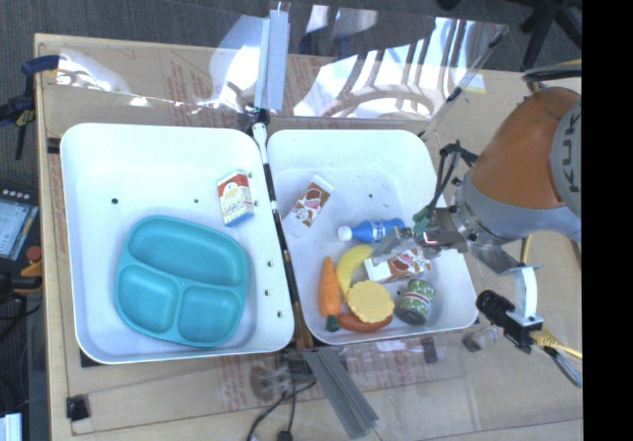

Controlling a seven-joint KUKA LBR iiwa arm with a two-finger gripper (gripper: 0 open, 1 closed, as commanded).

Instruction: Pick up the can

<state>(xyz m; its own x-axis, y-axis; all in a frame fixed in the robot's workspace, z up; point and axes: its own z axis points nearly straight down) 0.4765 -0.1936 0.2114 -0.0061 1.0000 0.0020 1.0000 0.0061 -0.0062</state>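
The can, short with a green and dark label, stands upright near the front right corner of the right bin. My gripper reaches in from the right and hangs low in that bin, just behind and above the can. A red and white packet lies right under the gripper, touching the can's far side. The grey and orange arm fills the right side of the view.
Around the can lie a yellow round toy, a carrot, a banana, a blue bottle and a small carton. The left bin holds a teal divided plate and a red carton.
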